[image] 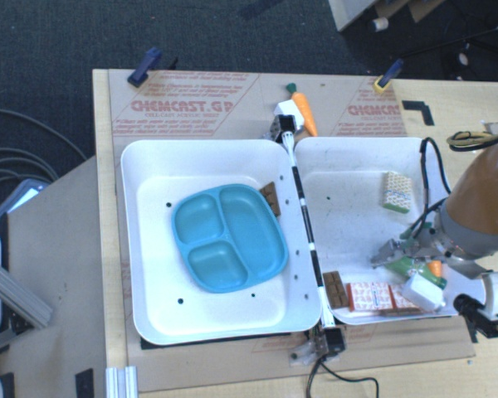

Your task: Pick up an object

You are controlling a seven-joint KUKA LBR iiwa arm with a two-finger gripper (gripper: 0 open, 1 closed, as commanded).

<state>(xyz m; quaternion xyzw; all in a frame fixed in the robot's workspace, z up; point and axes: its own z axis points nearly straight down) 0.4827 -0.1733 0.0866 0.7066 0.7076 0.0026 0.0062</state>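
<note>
My gripper [396,256] is low in the right bin [349,181], near its front right part, with the grey and orange arm [481,210] above it. Right under and beside the gripper lie a green item [403,266], a small orange piece [435,267] and a white bottle [423,291]. A red and white box [371,295] and a brown bar [334,288] lie along the bin's front edge. A pale speckled sponge-like block [397,191] sits farther back. The arm hides part of the cluster, and nothing shows as gripped.
The left bin [149,247] holds a blue divided plate [228,237], with a small brown piece [270,197] by the plate's back right edge. An orange carrot-like item [304,113] lies on the bench behind the bins. A black cable [432,172] loops above the right bin.
</note>
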